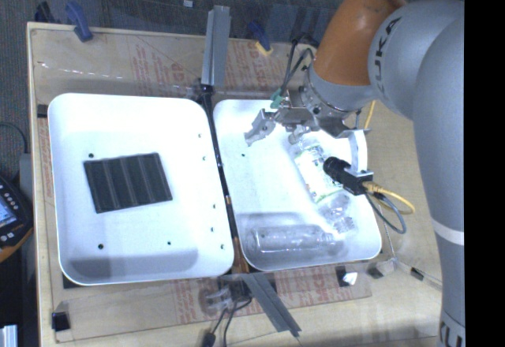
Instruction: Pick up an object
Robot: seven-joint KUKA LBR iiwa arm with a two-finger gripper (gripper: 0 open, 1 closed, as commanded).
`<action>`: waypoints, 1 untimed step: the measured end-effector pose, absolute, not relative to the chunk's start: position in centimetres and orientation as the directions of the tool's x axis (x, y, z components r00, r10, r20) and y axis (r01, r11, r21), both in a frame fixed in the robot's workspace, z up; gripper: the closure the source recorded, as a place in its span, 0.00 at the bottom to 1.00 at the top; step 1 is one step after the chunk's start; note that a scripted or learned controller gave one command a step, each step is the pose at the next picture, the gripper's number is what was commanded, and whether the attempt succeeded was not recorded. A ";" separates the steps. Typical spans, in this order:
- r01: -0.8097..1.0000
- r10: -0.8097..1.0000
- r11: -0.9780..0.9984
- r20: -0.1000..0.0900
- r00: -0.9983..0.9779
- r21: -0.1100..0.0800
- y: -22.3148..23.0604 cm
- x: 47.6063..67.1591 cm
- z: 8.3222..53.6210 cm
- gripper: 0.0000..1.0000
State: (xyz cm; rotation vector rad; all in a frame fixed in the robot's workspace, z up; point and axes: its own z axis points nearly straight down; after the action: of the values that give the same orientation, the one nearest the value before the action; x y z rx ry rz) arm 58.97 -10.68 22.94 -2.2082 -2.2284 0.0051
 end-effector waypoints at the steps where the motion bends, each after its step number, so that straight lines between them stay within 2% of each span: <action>1: 0.994 0.994 -0.112 -0.002 0.112 -0.002 -16.8 59.0 22.2 0.00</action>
State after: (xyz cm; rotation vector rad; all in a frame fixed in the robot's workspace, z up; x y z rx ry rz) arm 59.05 -16.76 22.23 -2.3425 -2.0935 0.0037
